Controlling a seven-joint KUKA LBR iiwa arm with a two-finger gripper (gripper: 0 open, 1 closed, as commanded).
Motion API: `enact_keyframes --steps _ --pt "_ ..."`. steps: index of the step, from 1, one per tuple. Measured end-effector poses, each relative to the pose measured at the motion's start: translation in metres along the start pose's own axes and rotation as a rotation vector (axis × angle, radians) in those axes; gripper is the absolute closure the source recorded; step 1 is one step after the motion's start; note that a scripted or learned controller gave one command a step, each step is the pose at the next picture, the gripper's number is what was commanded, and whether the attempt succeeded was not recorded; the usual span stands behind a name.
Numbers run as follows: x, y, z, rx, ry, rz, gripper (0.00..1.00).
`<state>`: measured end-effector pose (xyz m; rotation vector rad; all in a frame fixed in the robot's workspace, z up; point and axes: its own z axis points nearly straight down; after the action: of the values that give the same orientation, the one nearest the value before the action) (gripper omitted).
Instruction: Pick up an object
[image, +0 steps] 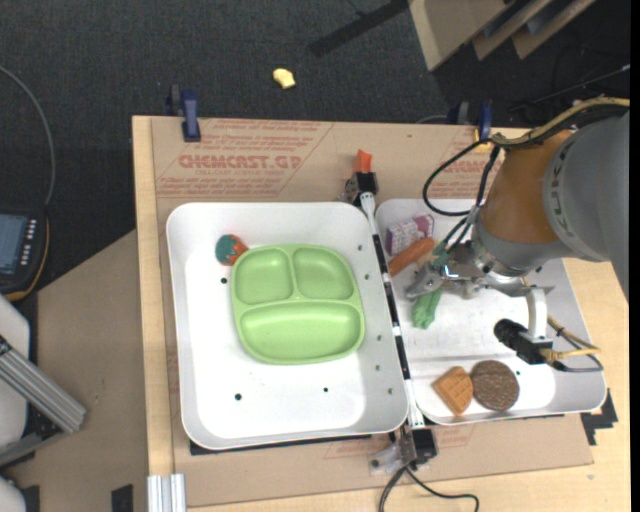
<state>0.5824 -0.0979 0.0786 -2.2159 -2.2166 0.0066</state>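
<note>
1 fixed camera looks down at a slant from above the bench (160, 300), taking in both white bins (200, 380).

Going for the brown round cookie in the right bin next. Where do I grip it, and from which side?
Probably straight down from above, fingers across the brown round cookie's middle. It looks to lie flat, so only its rim offers grip. Its left edge sits against the orange cracker, and the right bin's near wall is close, so the line running far-left to near-right seems freest.

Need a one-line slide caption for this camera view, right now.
Arm's gripper low in the right bin beside a green toy; green divided plate sits in the left bin.
</note>
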Motion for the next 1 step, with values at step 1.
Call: enact_keyframes --steps 1 --pt "-0.0014 0.0034 -0.0165 -0.012 -0.003 0.001 1.0"
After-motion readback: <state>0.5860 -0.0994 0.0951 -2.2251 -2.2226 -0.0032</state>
